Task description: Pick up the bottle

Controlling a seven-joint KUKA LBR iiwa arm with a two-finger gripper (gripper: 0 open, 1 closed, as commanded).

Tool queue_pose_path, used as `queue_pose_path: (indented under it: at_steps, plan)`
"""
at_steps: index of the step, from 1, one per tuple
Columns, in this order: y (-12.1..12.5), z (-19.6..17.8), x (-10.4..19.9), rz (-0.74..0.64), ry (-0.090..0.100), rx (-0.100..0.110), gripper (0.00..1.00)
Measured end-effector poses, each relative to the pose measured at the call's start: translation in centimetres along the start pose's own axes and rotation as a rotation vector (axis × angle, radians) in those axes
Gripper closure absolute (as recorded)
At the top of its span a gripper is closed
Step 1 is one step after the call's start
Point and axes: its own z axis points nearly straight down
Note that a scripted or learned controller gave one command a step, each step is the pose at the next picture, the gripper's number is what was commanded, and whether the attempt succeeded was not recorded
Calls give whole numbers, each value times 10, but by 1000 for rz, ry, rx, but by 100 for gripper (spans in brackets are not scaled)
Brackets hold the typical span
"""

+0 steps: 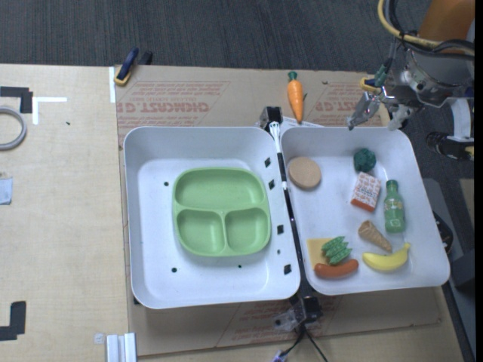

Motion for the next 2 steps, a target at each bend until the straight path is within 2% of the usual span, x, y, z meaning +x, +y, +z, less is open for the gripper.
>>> queue_pose_path:
  at_steps: [1, 2]
  plan:
    - [0, -10, 0, -3, -1, -1, 100]
    - [-46, -41, -32, 254, 0, 1, 100]
